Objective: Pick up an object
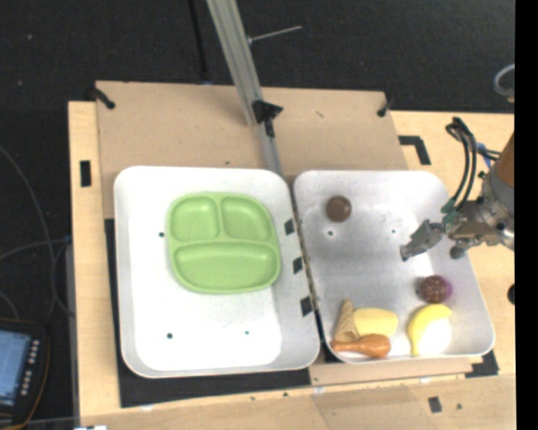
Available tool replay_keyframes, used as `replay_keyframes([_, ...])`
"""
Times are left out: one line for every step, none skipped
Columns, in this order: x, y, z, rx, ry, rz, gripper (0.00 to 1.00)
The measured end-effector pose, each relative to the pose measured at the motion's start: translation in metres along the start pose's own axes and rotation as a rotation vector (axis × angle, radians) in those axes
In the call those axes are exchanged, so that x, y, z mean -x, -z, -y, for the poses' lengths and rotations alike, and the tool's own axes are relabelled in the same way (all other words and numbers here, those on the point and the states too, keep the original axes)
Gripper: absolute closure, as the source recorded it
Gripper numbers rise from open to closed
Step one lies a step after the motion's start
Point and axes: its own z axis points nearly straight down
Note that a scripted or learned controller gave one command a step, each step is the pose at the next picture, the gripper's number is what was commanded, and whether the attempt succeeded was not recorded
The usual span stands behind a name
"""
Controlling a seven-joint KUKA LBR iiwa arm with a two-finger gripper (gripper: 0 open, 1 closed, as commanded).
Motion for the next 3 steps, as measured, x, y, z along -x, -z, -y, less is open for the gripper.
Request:
replay_keyframes([0.000,0.000,0.000,0.000,-0.001,0.000,0.00])
replay_keyframes([0.001,-0.042,0.001,-0.005,-0.002,0.000,0.00])
replay_keyframes([-0.006,-0.092,0.008,-0.006,-0.002,-0.001,0.00])
